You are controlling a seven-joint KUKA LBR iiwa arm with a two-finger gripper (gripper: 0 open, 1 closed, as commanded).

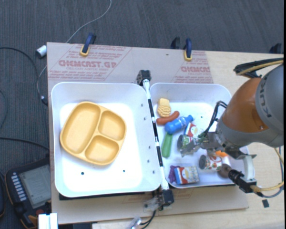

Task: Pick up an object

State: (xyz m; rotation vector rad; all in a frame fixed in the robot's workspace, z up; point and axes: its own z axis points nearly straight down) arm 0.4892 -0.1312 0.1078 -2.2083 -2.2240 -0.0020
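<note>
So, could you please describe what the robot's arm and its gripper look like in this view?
The arm is bulky and rounded, grey with a broad orange band above the wrist. Black and yellow cables run along its top edge, and more cabling trails near a black fitting at its lower right. The gripper is a small, dark, metallic assembly at the wrist end, too cluttered in this view to make out its details.

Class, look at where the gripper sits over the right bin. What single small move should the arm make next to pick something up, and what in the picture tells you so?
Probably a short, straight descent. The gripper sits low in the right bin, beside the green object and just below the blue bottle, among crowded items. Nothing is visibly between its fingers, so it likely has yet to settle on one.
</note>
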